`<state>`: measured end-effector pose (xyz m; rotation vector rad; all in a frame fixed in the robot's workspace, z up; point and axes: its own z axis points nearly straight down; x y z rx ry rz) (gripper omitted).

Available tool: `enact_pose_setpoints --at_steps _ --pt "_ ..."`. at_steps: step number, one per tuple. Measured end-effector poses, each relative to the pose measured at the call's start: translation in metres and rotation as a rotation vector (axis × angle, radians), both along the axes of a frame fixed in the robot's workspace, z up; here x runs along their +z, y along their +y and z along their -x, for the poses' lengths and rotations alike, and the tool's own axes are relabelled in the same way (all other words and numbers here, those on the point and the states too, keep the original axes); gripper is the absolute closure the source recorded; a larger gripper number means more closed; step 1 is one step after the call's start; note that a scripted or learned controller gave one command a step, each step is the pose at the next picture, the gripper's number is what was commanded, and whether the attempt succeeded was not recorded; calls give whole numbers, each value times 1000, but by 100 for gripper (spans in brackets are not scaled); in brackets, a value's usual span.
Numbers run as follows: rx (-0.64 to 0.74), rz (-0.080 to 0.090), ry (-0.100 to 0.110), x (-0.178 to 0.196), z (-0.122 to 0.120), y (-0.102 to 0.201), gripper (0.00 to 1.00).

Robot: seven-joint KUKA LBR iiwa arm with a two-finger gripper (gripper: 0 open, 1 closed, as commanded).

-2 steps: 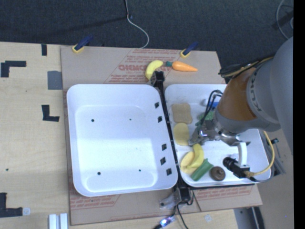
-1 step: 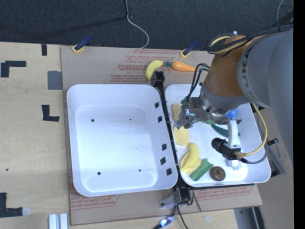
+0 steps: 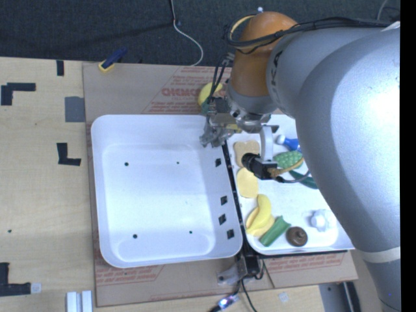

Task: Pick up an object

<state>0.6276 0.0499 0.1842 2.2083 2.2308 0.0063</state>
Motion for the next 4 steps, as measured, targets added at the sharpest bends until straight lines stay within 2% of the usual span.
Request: enact_pose_setpoints --at_steps 1,2,3,4 --pt "-3 -3 -13 171 6 35 100" --pt "-1 -3 -8 276 -24 96 100" --pt "-2 0 3 285 -41 173 100" --pt "-6 -1 -1 355 -16 184 100"
